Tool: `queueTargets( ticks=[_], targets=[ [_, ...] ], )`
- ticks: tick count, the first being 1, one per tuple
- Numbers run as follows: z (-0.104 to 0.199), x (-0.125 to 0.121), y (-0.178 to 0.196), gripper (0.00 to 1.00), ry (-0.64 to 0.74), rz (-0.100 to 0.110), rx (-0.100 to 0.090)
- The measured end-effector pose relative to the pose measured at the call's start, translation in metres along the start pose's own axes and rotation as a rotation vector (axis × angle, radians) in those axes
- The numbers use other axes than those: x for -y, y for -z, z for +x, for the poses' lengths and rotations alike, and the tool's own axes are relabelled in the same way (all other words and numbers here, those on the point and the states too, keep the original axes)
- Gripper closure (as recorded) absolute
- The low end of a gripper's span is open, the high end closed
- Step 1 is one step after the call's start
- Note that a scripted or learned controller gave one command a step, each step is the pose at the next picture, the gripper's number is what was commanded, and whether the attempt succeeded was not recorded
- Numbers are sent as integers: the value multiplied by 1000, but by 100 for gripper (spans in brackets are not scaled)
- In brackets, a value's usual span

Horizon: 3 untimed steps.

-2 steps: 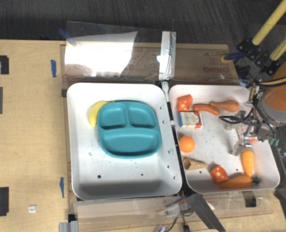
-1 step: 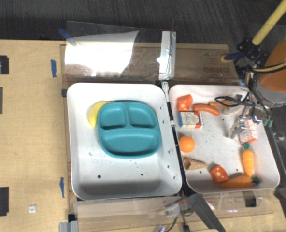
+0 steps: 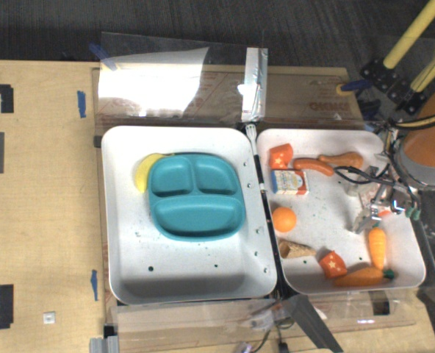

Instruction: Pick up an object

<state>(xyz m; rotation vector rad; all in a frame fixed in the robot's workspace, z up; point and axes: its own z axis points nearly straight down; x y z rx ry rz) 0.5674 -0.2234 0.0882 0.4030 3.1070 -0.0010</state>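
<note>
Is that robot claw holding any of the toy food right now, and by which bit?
It cannot be told. The gripper hangs low in the right bin, just above a carrot, but nothing shows between its tips.

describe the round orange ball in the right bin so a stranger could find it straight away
Start at the right-hand white bin and go to its left wall, beside the divider between the two bins. About halfway down that wall sits the round orange ball, just below the small white and blue carton. It is the one plain sphere among the bin's longer or irregular pieces.
</note>
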Motion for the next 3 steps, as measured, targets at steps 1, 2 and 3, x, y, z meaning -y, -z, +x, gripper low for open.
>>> queueTargets(
  ticks=[1,2,3],
  targets=[
    [-47,-16,-1,0,88,0,2],
    [30,10,1,0,101,1,1],
    [26,9,15,100,101,3,16]
  ],
)
